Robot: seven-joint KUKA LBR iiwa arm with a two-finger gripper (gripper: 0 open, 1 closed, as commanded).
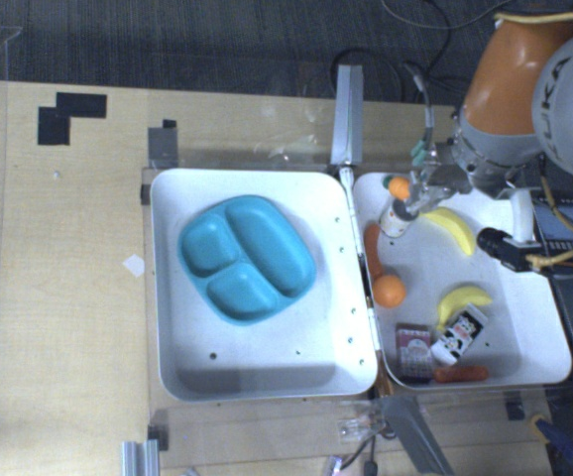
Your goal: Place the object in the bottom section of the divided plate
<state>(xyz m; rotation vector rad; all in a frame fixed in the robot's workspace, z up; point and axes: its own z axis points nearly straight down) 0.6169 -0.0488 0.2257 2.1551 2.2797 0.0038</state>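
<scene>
Your gripper point(398, 218) hangs low in the right bin point(554, 355), near its upper left corner. Whether the fingers are wide or closed you cannot tell from here; nothing is visibly between them. A small orange piece point(398, 186) sits just behind the tip, a reddish sausage-like piece point(371, 248) lies along the bin wall just below it, and a yellow banana point(451, 228) lies just to the right.

Which piece is yours to carry is not clear, so judge the grasp before lifting: close on one item only and check that it rises with the fingers.

The blue divided plate point(247, 256) sits in the left bin point(267, 380), its bottom section point(245, 294) open. Lift well over the ridge between the bins before crossing. An orange fruit point(389, 291), a second banana point(462, 298) and small packages point(435, 345) crowd the lower right bin; the plate's surroundings are roomier.
</scene>
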